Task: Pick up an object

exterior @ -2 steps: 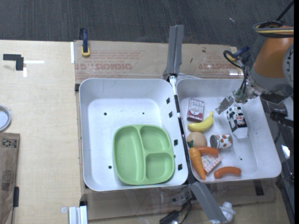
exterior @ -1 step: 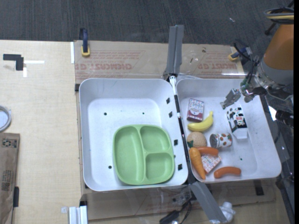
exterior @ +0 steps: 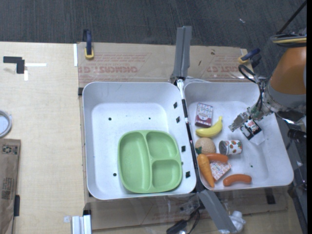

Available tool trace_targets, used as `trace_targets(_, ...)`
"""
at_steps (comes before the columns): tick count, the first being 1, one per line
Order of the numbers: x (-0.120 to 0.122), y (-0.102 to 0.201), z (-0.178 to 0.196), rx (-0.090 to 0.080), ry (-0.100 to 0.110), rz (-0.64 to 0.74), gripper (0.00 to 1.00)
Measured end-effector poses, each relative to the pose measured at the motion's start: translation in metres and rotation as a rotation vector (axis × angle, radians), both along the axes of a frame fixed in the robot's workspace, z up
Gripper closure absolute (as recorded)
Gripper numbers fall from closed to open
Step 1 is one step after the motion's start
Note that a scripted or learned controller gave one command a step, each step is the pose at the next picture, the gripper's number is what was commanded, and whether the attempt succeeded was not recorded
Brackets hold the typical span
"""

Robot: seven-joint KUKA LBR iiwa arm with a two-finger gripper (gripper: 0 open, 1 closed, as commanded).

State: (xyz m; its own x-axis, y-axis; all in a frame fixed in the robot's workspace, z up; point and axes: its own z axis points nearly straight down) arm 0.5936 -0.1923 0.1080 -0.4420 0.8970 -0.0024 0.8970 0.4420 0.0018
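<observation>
Your left bin (exterior: pixel 92 130) holds a green divided plate (exterior: pixel 150 161). Your right bin (exterior: pixel 273 172) holds a small box (exterior: pixel 204 114), banana (exterior: pixel 210 128), carrot (exterior: pixel 205 170), can (exterior: pixel 230 147) and sausage (exterior: pixel 237 180). Your gripper (exterior: pixel 242 122) hovers right of the banana; its opening cannot be told.

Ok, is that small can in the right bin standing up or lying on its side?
On its side. The can shows its round end facing left and its printed wall along its length, beside the carrot.

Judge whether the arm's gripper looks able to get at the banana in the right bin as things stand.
Probably yes. The gripper hangs over the right bin, just right of the banana. Nothing lies on top of the banana, and bare bin floor separates them, though a small carton sits close above it.
</observation>
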Motion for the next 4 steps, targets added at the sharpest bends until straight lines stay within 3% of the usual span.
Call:
trace_targets(1, -0.036, 0.013, -0.012, -0.003, -0.008, 0.123, 0.00)
trace_targets(2, -0.035, 0.012, -0.002, -0.004, -0.011, 0.119, 1.00)
trace_targets(3, -0.058, -0.027, -0.008, 0.004, 0.000, 0.119, 1.00)
trace_targets(4, -0.037, 0.057, 0.093, 0.000, 0.002, 0.076, 1.00)
